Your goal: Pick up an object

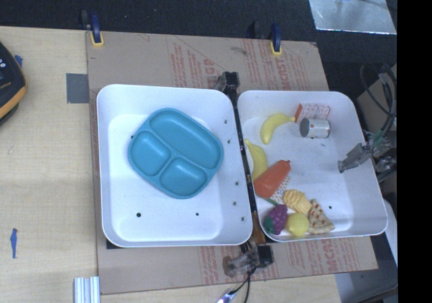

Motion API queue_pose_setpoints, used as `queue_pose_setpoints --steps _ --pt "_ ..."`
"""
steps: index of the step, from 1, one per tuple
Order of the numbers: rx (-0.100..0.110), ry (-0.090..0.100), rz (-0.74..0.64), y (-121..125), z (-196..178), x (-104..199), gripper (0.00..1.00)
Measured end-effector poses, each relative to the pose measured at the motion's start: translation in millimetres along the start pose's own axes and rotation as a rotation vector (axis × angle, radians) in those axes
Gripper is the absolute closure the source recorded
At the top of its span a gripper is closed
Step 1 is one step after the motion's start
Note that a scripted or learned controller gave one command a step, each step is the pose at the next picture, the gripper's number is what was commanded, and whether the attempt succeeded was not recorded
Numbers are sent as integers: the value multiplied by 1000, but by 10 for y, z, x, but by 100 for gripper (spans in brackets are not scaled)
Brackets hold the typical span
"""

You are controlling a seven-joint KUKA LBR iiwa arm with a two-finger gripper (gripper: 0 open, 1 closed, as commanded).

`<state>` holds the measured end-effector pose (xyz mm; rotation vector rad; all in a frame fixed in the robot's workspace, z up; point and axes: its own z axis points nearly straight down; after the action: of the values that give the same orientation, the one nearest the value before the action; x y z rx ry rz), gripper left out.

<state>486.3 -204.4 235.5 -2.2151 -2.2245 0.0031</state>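
Toys (pixel 297 210) untouched in right bin (pixel 351 217); my gripper (pixel 351 160) at its right rim, fingers' state unclear; pick pending.

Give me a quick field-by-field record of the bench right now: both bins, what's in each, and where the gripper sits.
left bin: holds a blue divided plate, lying flat
right bin: holds toy food and a small can
banana: near the far wall, beside the grey can
carrot: near the bin's left wall, next to a yellow piece
near corner cluster: grapes, lemon, pizza slice, a yellow ridged piece
gripper: at the right bin's right edge, nothing seen between its fingers
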Motion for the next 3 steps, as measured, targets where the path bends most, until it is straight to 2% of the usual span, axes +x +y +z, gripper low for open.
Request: queue_pose_setpoints --steps 1,2,3 --pt "1 -1 -2 646 1440 299 0" --pt "-2 0 0 1055 1429 24 0" --pt "-1 0 -1 1677 1426 -78 0"
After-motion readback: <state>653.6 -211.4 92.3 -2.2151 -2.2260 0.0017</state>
